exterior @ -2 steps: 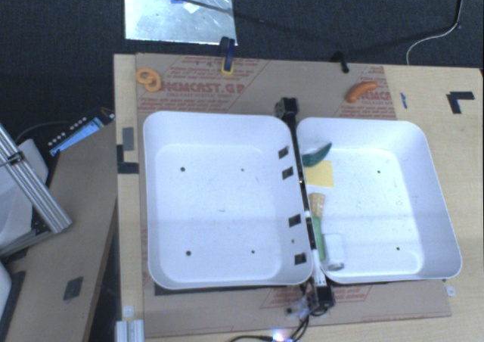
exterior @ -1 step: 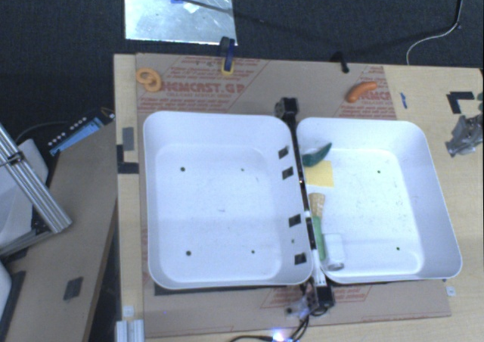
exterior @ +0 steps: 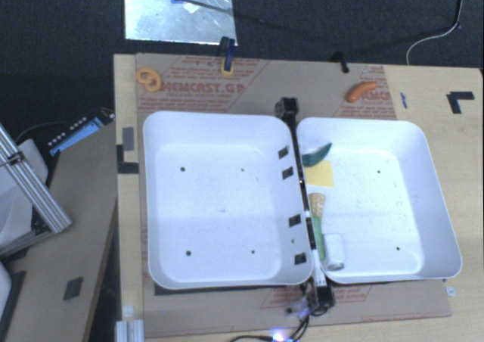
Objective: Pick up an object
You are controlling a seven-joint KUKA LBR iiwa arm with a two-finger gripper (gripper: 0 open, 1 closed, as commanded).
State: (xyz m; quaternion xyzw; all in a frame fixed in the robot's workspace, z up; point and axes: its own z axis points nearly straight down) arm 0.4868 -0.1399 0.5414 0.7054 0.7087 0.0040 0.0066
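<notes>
The right bin (exterior: 423,181) holds a few small objects along its left side. A teal curved piece (exterior: 317,154) lies near the top left. Just below it sits a yellow square (exterior: 318,174). A tan and green stick-like object (exterior: 318,221) lies along the left wall, and a small white translucent piece (exterior: 333,250) rests near the bin's front left corner. The left bin (exterior: 219,197) shows only a bare white floor.
On the brown bench outside the bins lie an orange pretzel-shaped item (exterior: 149,79) at the back left, a blue and yellow clamp (exterior: 226,56), and an orange sausage-shaped item (exterior: 361,91) at the back right. A divider with black clips (exterior: 290,174) joins the bins.
</notes>
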